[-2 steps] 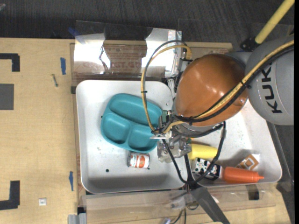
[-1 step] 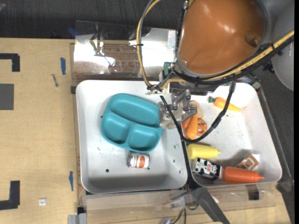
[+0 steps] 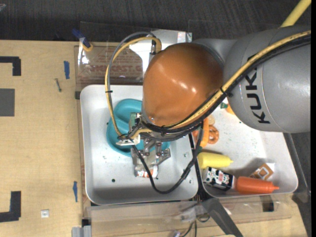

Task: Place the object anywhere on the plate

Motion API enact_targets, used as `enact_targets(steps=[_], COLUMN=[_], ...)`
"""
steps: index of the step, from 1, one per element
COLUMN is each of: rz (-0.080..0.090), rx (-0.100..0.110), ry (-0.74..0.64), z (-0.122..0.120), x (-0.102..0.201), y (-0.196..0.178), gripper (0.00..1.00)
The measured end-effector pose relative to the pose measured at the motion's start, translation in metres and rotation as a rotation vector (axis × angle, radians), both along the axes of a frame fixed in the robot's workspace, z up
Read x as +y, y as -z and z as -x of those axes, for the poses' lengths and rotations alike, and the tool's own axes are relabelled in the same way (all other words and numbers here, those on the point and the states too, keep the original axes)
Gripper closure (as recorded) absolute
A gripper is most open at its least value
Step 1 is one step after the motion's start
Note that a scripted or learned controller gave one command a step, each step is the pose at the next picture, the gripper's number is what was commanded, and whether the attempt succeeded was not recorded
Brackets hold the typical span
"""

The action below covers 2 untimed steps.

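Pincer (image 3: 147, 168) reaches down into the left bin (image 3: 94, 147) beside the teal plate (image 3: 123, 113), its grip unclear

Two white bins (image 3: 94, 147), one teal plate (image 3: 123, 113), one yellow bottle (image 3: 215, 159), one orange bottle (image 3: 254, 184)

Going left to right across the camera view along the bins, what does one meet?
Left bin's wall → teal plate → gripper → yellow bottle → black-and-white box → orange carrot-shaped toy

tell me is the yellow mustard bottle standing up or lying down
Lying down: the yellow mustard bottle rests on its side in the right white bin.
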<state>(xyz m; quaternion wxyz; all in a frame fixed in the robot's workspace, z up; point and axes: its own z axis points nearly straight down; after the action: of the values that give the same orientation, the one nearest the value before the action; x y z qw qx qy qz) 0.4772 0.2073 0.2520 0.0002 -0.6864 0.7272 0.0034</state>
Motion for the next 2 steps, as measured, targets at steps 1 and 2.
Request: enact_targets(steps=[1,2], rz=[0.002,-0.003], rx=[-0.003,-0.014], ry=[-0.179,-0.453], z=[-0.024,-0.009], x=[0.012,0.019], y=[0.053,-0.033], gripper=[1.0,1.0])
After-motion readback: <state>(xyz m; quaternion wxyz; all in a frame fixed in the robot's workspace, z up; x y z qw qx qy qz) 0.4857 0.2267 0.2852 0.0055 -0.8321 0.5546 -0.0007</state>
